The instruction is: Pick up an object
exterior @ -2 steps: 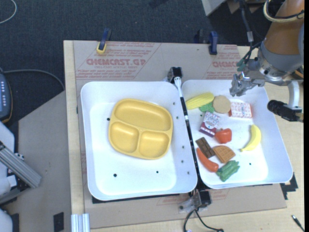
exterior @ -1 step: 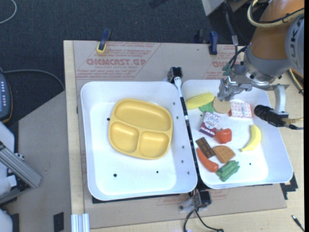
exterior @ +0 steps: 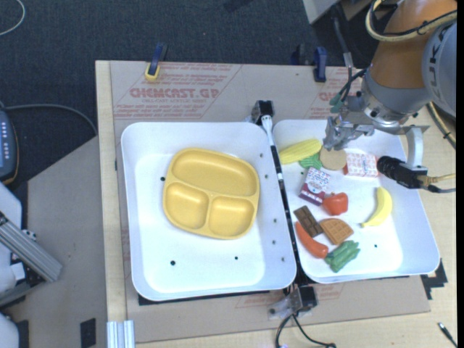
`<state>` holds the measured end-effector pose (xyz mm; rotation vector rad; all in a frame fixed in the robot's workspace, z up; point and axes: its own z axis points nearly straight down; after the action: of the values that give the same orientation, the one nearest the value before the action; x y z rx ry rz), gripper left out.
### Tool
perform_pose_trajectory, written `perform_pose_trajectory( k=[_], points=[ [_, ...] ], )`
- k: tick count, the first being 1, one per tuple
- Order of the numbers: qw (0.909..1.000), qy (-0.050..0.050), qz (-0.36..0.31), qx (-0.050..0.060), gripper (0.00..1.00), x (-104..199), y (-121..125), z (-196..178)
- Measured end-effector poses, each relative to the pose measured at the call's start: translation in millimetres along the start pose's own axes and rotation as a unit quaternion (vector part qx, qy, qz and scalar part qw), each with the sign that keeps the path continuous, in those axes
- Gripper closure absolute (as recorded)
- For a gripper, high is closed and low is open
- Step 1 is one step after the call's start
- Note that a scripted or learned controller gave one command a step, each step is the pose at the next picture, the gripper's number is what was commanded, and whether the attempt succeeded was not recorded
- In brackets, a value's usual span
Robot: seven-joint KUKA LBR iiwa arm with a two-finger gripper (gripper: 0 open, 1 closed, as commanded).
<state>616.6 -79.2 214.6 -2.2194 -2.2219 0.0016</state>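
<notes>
The grey arm with its orange band [exterior: 413,20] is reaching in from three o'clock, and the gripper [exterior: 339,138] is hanging over the twelve-o'clock part of the right bin [exterior: 420,246]. Whether its fingers are spread or pressed together cannot be told at this slant. Directly at its six o'clock a tan round piece [exterior: 333,159] is lying, with a corn cob [exterior: 300,151] at its nine o'clock and a small white packet [exterior: 361,164] at its three o'clock. Toward the bin's centre, a red-and-white packet [exterior: 316,185] is sitting beside a tomato [exterior: 336,204], and a banana [exterior: 380,207] is resting at their three o'clock. Near six o'clock a chocolate bar [exterior: 308,221], a waffle piece [exterior: 337,230], a carrot [exterior: 312,242] and a green pod [exterior: 342,255] are lying close together. The left bin [exterior: 138,194] is holding a yellow divided plate [exterior: 211,192].
</notes>
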Motion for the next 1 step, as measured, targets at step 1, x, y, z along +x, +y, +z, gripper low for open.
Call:
perform_pose_trajectory(
  k=[1],
  points=[
    [1.0,0.0,0.001,0.0,1.0,-1.0,-9.0,-5.3]
  ],
)
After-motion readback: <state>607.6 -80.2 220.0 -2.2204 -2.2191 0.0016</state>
